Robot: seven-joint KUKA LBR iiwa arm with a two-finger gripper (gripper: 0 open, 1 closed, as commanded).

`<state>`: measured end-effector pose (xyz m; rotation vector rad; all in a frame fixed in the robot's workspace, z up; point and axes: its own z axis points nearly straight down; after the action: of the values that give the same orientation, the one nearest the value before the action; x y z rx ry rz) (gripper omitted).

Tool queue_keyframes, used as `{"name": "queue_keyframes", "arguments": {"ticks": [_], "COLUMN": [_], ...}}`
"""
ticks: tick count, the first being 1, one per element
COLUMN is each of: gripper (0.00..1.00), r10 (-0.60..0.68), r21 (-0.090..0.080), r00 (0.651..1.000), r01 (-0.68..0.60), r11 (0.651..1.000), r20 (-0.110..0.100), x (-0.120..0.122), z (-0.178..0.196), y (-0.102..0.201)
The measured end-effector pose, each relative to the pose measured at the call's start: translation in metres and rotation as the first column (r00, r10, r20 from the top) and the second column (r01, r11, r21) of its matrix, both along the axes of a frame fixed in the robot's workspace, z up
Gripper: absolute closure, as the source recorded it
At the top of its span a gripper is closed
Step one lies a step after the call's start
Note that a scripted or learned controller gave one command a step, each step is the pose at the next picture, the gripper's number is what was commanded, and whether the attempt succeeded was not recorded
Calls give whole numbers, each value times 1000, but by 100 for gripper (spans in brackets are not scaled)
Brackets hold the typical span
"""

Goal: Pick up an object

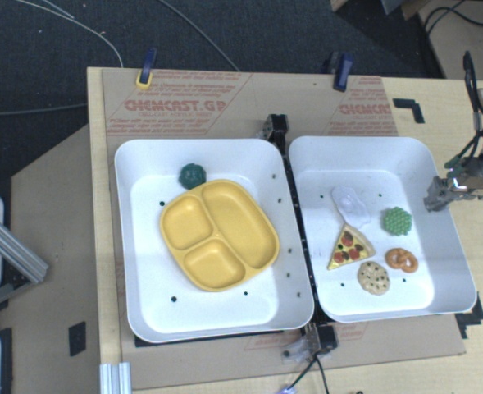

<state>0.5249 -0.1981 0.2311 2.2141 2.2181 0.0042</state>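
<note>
So far nothing has been lifted: the gripper point(439, 197), its state indiscernible, is poised just beyond the right bin point(450, 257).

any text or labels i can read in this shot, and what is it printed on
"CHEMCAST GP" in red letters, on the brown protective paper of the bench board, behind the left white bin.
"CHEMCAST" again in red on the same brown paper, behind the right white bin; partly readable.
Smaller red lines above and below both prints are too blurred to read.
</note>
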Motion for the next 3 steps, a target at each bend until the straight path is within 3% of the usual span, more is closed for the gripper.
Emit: {"name": "queue_keyframes", "arguments": {"ticks": [3], "gripper": [100], "r10": [-1], "r21": [5], "r00": [1000], "r01": [1], "r11": [1000], "r20": [-10], "x": [-17], "z": [11], "y": [144]}}
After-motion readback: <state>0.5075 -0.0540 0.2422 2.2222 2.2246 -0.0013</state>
